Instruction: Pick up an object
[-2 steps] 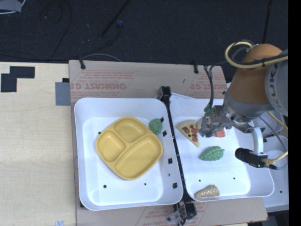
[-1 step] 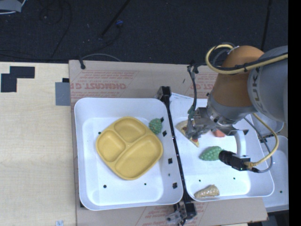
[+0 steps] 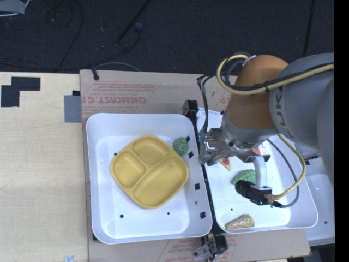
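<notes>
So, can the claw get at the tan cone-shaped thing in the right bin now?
Probably yes: the tan cone-shaped thing lies alone near the right bin's front edge, with nothing on top of it, and the arm is already above that bin.

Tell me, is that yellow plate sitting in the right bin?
No, the yellow plate lies in the left bin, with the arm over the right one.
</notes>
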Controlling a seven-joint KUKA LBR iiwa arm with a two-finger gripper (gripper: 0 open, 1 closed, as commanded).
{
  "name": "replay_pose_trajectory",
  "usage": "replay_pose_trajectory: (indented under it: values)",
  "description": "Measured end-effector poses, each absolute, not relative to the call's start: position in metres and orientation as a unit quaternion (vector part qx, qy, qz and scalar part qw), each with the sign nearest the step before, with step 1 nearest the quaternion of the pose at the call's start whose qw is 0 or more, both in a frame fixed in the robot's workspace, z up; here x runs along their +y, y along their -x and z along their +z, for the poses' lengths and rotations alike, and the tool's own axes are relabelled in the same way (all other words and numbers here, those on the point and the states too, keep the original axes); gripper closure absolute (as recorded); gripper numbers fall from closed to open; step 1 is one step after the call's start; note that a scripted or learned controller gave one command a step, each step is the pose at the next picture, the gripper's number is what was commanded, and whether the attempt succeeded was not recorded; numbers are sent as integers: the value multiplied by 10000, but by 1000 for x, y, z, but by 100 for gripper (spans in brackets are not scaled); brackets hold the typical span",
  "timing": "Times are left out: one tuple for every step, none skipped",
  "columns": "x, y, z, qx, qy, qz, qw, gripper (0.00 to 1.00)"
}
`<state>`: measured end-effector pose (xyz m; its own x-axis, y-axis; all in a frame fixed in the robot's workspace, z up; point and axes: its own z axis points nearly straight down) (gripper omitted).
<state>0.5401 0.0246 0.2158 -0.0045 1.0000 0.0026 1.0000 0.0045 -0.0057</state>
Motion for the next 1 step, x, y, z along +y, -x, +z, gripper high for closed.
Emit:
replay_pose_trajectory:
  values:
    - [67,-532,214,-7086,7056,20,30,100]
